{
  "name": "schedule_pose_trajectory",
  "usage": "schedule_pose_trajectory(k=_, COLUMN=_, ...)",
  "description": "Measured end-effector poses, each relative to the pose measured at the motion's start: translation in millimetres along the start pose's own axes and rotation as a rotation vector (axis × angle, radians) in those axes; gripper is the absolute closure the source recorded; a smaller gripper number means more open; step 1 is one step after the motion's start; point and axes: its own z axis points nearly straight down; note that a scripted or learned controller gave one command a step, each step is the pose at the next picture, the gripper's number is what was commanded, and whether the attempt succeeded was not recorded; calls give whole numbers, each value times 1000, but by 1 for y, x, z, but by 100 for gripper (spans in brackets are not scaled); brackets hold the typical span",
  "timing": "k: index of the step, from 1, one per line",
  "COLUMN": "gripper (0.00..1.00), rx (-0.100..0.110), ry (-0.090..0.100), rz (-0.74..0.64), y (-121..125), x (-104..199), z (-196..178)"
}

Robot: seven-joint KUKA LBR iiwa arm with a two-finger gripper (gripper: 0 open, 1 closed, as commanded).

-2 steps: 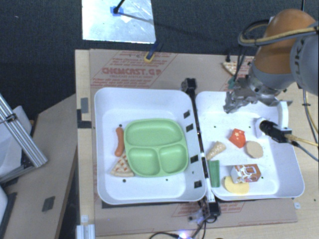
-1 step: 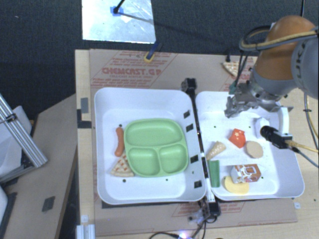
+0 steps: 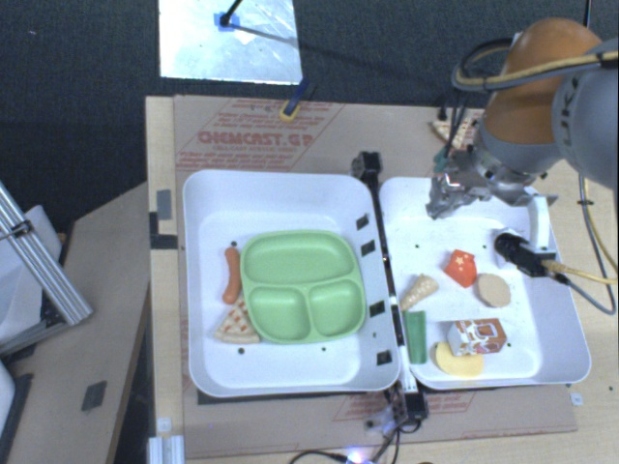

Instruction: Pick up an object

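Note:
My gripper hangs over the back of the right bin, with nothing visible between its fingers. In front of it in that bin lie a red wedge, a tan round piece, a pale cone-shaped piece, a green stick, a small printed carton and a yellow banana-like piece. The left bin holds a green divided plate, an orange sausage and a waffle-like wedge.
The two bins meet at a black-clipped divider. Both sit on a cardboard sheet on the bench. A shiny foil square lies behind it. A metal frame stands at the far left.

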Motion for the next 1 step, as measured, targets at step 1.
schedule_pose_trajectory(k=1, gripper=100, rx=4, ry=-1, rz=6, y=-14, x=-6, z=8)
